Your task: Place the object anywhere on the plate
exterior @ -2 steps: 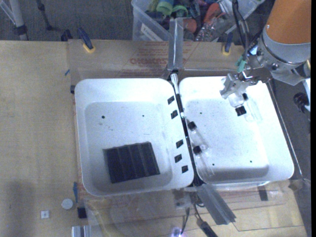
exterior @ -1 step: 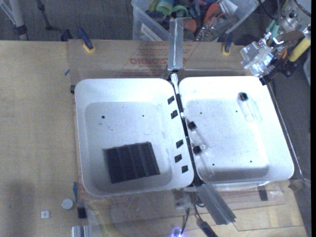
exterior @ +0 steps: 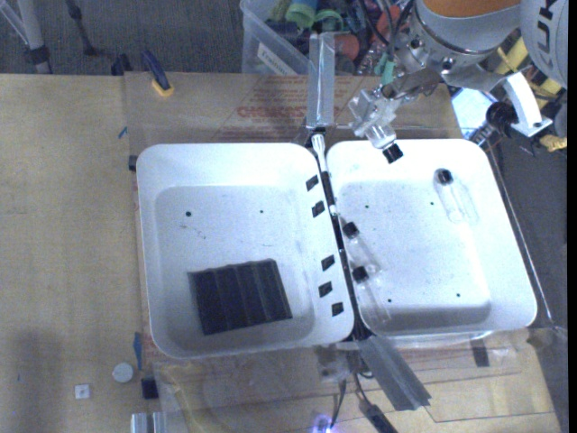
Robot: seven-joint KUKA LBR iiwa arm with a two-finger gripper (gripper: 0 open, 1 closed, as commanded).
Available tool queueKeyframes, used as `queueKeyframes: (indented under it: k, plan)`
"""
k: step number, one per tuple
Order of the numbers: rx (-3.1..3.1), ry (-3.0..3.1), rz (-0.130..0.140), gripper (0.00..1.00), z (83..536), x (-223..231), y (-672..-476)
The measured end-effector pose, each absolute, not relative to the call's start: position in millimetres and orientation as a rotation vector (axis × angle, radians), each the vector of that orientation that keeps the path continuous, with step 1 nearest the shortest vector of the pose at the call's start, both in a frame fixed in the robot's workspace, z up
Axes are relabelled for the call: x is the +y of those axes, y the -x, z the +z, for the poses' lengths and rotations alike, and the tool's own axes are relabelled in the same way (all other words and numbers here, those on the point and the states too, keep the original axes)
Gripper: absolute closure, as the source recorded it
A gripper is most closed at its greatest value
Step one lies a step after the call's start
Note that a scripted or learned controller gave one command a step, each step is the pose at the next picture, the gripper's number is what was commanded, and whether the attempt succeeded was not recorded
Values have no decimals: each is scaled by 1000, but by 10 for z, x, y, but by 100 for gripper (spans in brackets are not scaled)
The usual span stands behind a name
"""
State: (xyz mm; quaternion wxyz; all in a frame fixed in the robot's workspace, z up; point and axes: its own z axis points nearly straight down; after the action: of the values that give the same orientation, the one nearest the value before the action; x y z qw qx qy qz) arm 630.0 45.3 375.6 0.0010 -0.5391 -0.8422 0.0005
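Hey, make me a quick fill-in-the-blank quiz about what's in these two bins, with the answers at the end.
1. The dark ridged plate lies in the ____ bin.
2. The clear bottle lies in the ____ bin.
3. The gripper hangs over the right bin's ____ edge.
4. The band above the wrist is ____.

Answers: left; right; far; orange

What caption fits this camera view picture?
Gripper above the right bin near a clear object; dark plate in left bin.
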Motion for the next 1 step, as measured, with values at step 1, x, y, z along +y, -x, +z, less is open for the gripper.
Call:
queueKeyframes:
  k: [1]
  plan:
    - [-2967,1059,-5,100,4320,390,-6674]
